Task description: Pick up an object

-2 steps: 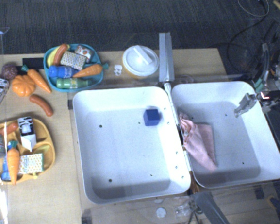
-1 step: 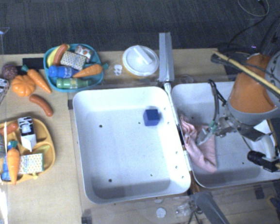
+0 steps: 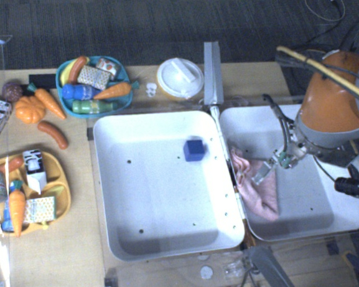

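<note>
Camera view, one fixed look down on the table (image 3: 84, 267).

Item 1. Left bin (image 3: 138, 237): shallow, white. Holds one small blue block (image 3: 194, 149), lying flat near the bin's upper right part, well apart from the arm.

Item 2. Right bin (image 3: 311, 216): shallow, white. Holds one crumpled pink cloth (image 3: 259, 192) along the bin's left wall.

Item 3. Tool (image 3: 264, 168): low inside the right bin, at the upper edge of the pink cloth, on the grey arm with the orange band (image 3: 332, 104). Whether it is spread or closed cannot be told, and nothing is seen lifted in it. It looks to touch the cloth, but a hold is not confirmed.

Item 4. Progress, as a judgement: the approach to the cloth appears made; the grasp and the lift remain to be done. The cloth lies on the bin floor; the block is untouched.

Item 5. Surroundings outside the bins: blue bowl (image 3: 70, 108) of toy foods, yellow tray (image 3: 62, 194) of toy foods, loose toy carrot (image 3: 51, 102) and small toy pumpkin (image 3: 28, 109), a round white lid (image 3: 181, 77).

Item 6. Writing: the small cartons in the bowl and tray carry printed patterns, but no word or brand is legible.
</note>
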{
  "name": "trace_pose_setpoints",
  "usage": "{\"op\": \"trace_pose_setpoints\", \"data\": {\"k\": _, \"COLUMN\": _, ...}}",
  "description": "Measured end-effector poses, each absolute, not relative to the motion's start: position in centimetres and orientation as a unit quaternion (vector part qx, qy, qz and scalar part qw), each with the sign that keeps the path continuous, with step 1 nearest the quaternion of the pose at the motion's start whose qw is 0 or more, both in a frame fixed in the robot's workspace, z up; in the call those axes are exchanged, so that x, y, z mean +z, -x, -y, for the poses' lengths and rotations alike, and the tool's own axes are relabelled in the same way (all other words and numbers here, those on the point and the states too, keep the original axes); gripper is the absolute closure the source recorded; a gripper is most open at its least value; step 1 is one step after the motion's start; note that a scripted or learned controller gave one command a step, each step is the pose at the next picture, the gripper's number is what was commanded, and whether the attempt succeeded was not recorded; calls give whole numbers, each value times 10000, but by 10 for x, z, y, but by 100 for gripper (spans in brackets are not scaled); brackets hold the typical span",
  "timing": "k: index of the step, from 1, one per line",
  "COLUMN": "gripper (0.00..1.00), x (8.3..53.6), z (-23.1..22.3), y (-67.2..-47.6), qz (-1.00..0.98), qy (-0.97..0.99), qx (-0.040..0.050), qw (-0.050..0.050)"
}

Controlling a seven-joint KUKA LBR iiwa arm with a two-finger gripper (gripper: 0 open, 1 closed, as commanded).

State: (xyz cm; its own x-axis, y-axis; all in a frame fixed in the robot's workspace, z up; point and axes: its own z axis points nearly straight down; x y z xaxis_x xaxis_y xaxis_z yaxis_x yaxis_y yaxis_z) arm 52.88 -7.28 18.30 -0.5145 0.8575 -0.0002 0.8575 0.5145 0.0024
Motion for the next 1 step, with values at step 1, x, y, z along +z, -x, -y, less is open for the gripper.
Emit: {"op": "trace_pose_setpoints", "data": {"k": 1, "gripper": 0, "x": 92, "z": 97, "y": -567, "qz": -8586, "qy": -5126, "qx": 25, "qw": 38}}
